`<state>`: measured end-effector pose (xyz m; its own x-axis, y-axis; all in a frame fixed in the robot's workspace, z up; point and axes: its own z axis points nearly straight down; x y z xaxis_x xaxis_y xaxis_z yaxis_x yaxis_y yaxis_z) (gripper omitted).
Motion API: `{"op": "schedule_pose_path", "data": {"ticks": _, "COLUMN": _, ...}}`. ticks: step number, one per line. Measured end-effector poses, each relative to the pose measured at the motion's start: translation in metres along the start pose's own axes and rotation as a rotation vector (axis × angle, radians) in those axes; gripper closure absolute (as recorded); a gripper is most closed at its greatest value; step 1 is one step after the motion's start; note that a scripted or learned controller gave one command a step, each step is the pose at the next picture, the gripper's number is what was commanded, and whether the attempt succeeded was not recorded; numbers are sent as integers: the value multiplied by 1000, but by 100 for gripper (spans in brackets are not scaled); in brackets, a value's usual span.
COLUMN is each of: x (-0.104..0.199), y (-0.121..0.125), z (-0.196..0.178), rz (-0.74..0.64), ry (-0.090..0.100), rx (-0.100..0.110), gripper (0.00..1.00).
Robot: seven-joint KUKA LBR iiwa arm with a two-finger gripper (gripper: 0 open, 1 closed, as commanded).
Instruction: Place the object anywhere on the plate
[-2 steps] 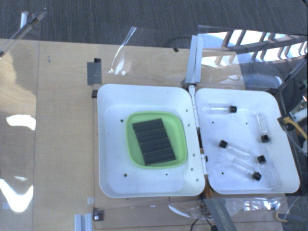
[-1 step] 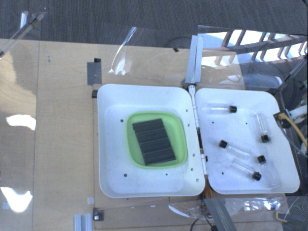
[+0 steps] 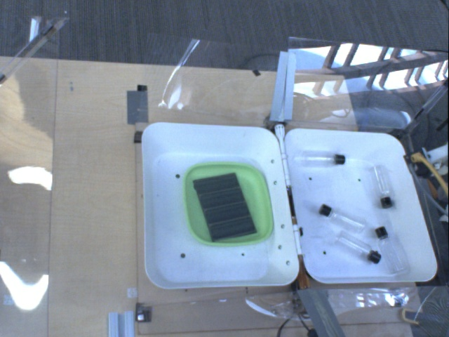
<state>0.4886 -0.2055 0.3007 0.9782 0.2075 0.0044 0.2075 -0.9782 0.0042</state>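
We find a dark ribbed block point(image 3: 224, 206) already lying on the green plate point(image 3: 264, 209) in the left bin point(image 3: 161, 188), its long axis running from the plate's far-left toward its near-right. Right of the plate, the right bin point(image 3: 302, 202) holds several clear black-capped vials point(image 3: 342, 220), well apart from the plate. We cannot tell the state of the jaws.

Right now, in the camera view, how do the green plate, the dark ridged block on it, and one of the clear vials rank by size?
1. Green plate
2. Dark ridged block
3. Clear vial, clearly smallest

The four vials look alike in size.
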Motion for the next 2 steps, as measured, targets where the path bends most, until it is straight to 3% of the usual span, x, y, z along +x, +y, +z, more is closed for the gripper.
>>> {"op": "schedule_pose_path", "data": {"ticks": 1, "x": 0, "y": -1, "z": 35, "rz": 3, "ry": -2, "rx": 4, "gripper": 0}}
{"op": "schedule_pose_path", "data": {"ticks": 2, "x": 0, "y": -1, "z": 45, "rz": 3, "ry": -3, "rx": 5, "gripper": 0}}
